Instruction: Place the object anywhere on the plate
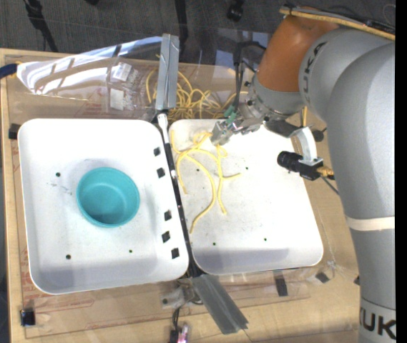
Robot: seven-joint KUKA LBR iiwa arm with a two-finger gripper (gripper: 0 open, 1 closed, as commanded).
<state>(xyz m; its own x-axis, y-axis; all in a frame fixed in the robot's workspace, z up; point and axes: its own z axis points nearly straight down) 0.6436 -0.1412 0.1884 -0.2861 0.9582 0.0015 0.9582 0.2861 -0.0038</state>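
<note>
In two white bins (289,213): one teal plate (108,196), several yellow strands (207,170).

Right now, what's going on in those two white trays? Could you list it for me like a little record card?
left bin: holds a teal plate, bowl-like, nothing on it
right bin: holds yellow noodle-like strands, spread loosely at its far-left part
gripper: low over the far edge of the right bin, at the top of the strands
grip: cannot tell
task status: strands not yet on the plate
</note>
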